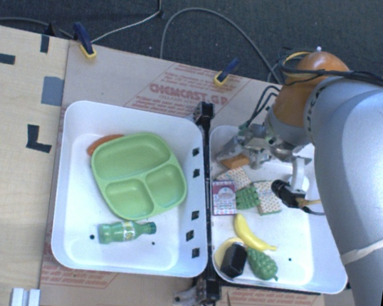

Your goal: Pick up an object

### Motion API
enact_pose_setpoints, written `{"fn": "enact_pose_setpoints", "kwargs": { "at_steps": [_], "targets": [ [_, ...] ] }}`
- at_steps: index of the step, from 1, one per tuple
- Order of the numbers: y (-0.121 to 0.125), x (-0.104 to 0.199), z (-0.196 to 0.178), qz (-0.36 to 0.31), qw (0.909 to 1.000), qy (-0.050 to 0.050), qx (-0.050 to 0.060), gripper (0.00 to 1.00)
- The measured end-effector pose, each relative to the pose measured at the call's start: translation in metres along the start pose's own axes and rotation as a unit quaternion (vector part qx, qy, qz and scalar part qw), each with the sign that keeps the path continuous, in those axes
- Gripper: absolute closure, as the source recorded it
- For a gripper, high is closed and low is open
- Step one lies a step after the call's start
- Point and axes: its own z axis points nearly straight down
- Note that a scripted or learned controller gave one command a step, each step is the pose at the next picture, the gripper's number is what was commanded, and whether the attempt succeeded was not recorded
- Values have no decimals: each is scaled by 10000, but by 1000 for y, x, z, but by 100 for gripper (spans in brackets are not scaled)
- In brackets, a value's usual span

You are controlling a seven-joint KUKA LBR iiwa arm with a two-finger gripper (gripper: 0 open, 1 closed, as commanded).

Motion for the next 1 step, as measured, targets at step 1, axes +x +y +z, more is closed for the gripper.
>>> {"fn": "enact_pose_setpoints", "kwargs": {
  "at_steps": [1],
  "targets": [
    [0, -7, 0, 5, 10000, -7, 2, 0]
  ]
}}
